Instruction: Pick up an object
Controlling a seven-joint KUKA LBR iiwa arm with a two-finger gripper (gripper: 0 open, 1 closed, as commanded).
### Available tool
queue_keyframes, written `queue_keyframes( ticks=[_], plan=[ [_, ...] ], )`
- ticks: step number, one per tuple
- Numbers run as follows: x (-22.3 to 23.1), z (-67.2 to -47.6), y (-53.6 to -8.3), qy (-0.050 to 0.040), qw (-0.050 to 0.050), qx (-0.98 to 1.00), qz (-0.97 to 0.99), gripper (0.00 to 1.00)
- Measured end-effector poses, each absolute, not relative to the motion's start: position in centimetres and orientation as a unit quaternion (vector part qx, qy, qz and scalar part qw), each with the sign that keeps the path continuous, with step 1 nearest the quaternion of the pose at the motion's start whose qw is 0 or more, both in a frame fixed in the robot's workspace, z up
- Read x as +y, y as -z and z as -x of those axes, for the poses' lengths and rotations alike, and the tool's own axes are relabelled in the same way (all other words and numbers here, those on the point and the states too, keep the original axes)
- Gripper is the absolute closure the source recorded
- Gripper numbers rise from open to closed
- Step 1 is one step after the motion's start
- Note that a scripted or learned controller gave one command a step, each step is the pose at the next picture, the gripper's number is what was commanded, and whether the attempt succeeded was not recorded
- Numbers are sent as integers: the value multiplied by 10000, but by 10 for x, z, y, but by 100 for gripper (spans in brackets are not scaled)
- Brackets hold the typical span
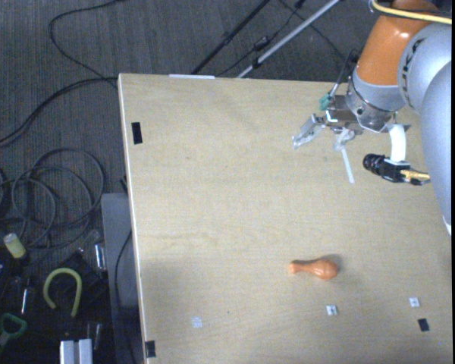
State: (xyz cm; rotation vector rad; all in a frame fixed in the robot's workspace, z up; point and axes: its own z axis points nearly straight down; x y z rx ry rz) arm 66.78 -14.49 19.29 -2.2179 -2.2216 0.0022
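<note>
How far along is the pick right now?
Nothing looks done yet. The orange object lies on the tan surface near the bottom. The gripper sits at upper right with fingers spread and nothing between them, well apart from the object. Left: travel over the object, descend, close, lift.

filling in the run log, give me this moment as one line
phase: before grasp | gripper: open, holding nothing, above bench | target: orange object lying nearer the camera, apart from gripper

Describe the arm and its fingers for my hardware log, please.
The arm is bulky and grey, with an orange band above a grey wrist. The gripper has two thin, pale metallic fingers. A white strap and a small black part with a brass tip sit beside the wrist.
</note>
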Motion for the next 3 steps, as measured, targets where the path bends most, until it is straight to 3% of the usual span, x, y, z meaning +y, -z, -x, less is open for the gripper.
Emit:
queue_keyframes(
  ticks=[1,2,3],
  plan=[
    [-196,-668,-114,-23,-3,-7624,6471,0],
    [-223,-644,-166,-9,-3,-7091,7052,0],
    [-222,-668,-83,-19,0,-7396,6731,0]
  ],
)
